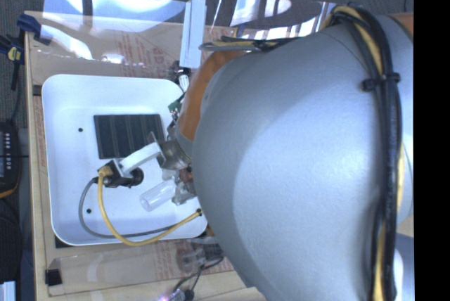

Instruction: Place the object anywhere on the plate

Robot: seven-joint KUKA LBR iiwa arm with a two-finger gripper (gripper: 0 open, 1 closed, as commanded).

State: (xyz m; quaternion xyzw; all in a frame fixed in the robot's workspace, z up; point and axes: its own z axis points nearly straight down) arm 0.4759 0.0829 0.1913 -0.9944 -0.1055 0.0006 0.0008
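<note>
Judging by the layout, you're at the pickup step: the gripper (171,167) hangs just beside the dark plate (125,133); whether it's open I cannot tell. A clear tube (155,198), likely the object, lies below the plate, so you must grasp it first.

The arm (302,166) is a large, smooth, rounded shell of matt light grey, with soft shading across its curved surface. An orange band (200,85) shows at its upper left edge, above the wrist. A bundle of black and yellow cables (385,103) runs along its right side, bound by a black tie. At the wrist sits a white bracket (140,157) with a black fitting (126,178), from which a yellow cable (133,236) and a grey cable (88,219) loop out. Small metal parts and wiring cluster by the pincer (171,176).
</note>
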